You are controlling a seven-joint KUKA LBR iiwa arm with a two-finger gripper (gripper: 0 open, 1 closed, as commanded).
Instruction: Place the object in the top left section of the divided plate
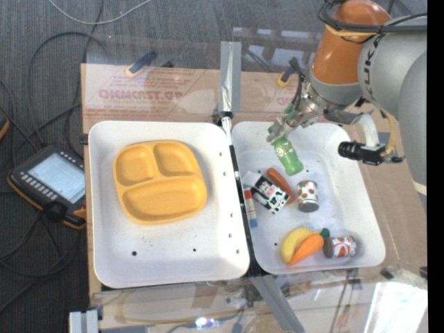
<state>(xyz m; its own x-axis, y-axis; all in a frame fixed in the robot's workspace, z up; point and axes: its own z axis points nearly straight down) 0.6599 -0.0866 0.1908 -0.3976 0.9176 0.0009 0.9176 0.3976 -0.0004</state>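
The tool (283,132) sits at the upper end of the green bottle (288,156) in the right bin (368,245), its fingers closed around the bottle's cap end — the bottle appears pinched there, though whether it is lifted clear of the bin floor I cannot tell. The bottle's long axis runs roughly from 11 o'clock to 5 o'clock, with the tool at the 11 o'clock end. What the coming move turns on is direction: the yellow divided plate (161,180) lies in the left bin (111,255), well apart from the tool, at about 8 to 9 o'clock from it, across the ridge where the two bins meet. The target — the plate's top left section (134,164) — is the compartment farthest from the tool, beyond the top right section, so the carry must cross most of the plate before release. My judgement is that the bottle should go down with its long axis fitted to that small compartment, or it may roll over a divider. Just below the bottle lie an orange sausage-like piece (280,180) and a small can (307,195), close enough to be nudged.
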